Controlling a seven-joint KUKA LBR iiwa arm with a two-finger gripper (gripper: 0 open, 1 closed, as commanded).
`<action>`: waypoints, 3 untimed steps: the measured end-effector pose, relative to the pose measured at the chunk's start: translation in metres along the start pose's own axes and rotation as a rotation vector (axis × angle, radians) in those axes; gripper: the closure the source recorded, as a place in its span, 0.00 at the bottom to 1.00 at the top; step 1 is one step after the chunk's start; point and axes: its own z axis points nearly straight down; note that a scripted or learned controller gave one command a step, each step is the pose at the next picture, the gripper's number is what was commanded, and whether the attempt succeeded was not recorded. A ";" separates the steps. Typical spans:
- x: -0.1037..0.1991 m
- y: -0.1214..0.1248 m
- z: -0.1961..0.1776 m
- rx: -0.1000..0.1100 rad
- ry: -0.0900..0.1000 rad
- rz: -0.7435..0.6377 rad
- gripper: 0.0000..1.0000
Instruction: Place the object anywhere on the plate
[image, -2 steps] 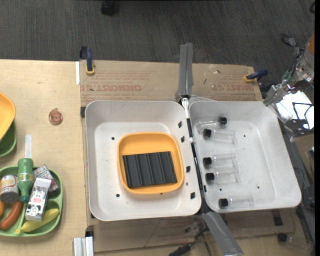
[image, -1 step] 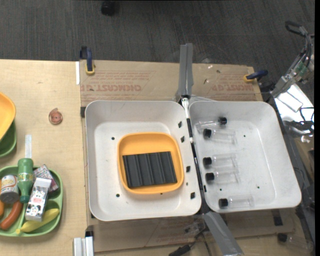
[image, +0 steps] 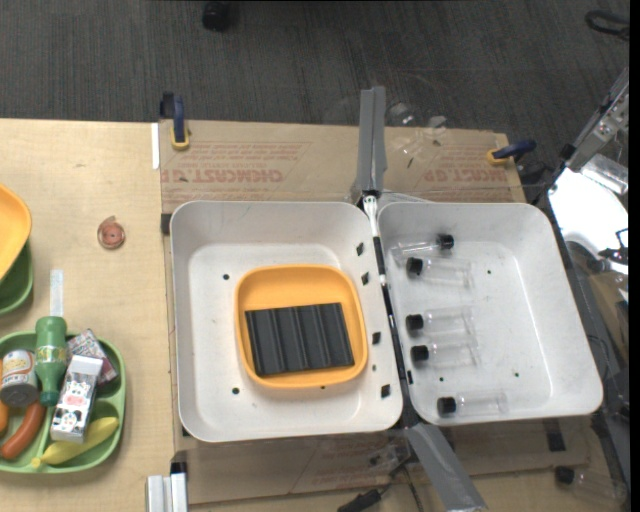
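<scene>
A black ribbed block (image: 300, 337) lies flat on the orange plate (image: 252, 300) in the left white bin (image: 200, 260), with its ridges running away from the camera. The block sits toward the plate's near edge, inside the rim, and leaves a wide strip of orange bare on the far side. The plate rests in the middle of its bin, clear of the walls.

In the right white bin (image: 540, 300), five clear vials with black caps (image: 445, 241) lie on their sides, spread along the bin's left half from the far corner to the near edge. All five are apart from one another.

The two bins stand edge to edge on a sheet of cardboard (image: 260, 170), which is clamped at its far corners by a blue clamp (image: 175, 120) on the left and another clamp (image: 510, 152) on the right. A grey bar (image: 372, 140) runs back from the seam between the bins.

On the wooden table (image: 80, 170) to the left, a green tray (image: 110, 420) holds toy food, including a green bottle (image: 50, 350) and a small carton (image: 72, 400). A small pink disc (image: 112, 233) lies alone farther back.

Whether the gripper is spread or pressed together cannot be told from this view.
</scene>
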 end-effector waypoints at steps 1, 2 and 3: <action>0.004 -0.005 -0.070 0.000 0.001 -0.236 1.00; 0.008 -0.010 -0.080 -0.002 0.000 -0.551 1.00; 0.004 -0.005 -0.080 -0.002 0.000 -0.836 1.00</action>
